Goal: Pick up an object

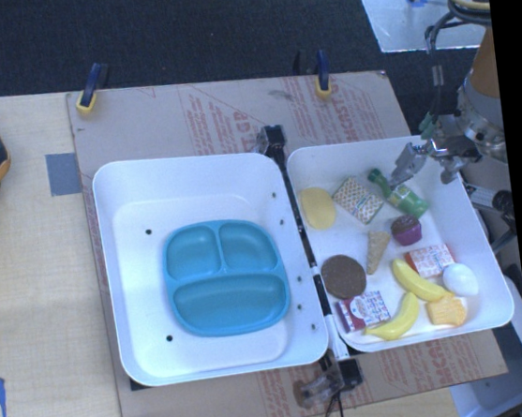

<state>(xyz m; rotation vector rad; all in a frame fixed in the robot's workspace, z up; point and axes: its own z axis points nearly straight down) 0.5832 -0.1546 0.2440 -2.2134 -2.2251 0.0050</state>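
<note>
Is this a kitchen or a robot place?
Probably a robot lab, not a kitchen. Two white bins sit on a clamped board on a bench, a gripper reaches over toy food like a banana, and a blue divided plate lies in the other bin.

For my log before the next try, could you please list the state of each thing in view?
gripper: above right bin's upper edge, holding nothing visible
blue plate: flat, upright, in left bin
green bottle: lying down
bananas: lying, touching
white egg: resting by right wall

A divided plate (pixel 225 277) lies in the left bin (pixel 122 267); toy foods (pixel 380 254) crowd the right bin (pixel 488 250)
</note>
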